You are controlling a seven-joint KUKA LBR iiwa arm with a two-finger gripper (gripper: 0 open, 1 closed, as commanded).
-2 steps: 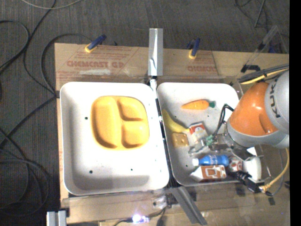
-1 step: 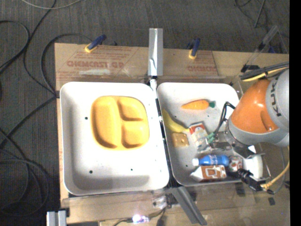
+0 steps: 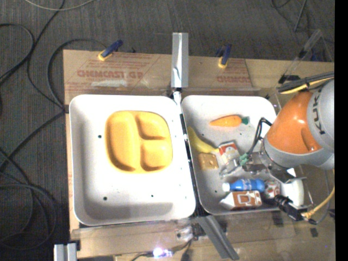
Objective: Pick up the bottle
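The bottle (image 3: pixel 246 186) is blue with a white end and lies on its side near the front of the right bin (image 3: pixel 202 192). My gripper (image 3: pixel 234 165) hangs over the middle of that bin, just behind and slightly left of the bottle, above a small carton (image 3: pixel 227 148). Nothing can be seen held in it. The grey arm with its orange band (image 3: pixel 291 129) reaches in from the right and hides the bin's right wall.
In the right bin lie a carrot (image 3: pixel 225 121) at the back, a banana (image 3: pixel 198 143), a tan block (image 3: pixel 206 161), a brown carton (image 3: pixel 244 199) in front of the bottle and a white object (image 3: pixel 293 189) at the right. A yellow divided tray (image 3: pixel 140 140) sits in the left bin (image 3: pixel 87 200).
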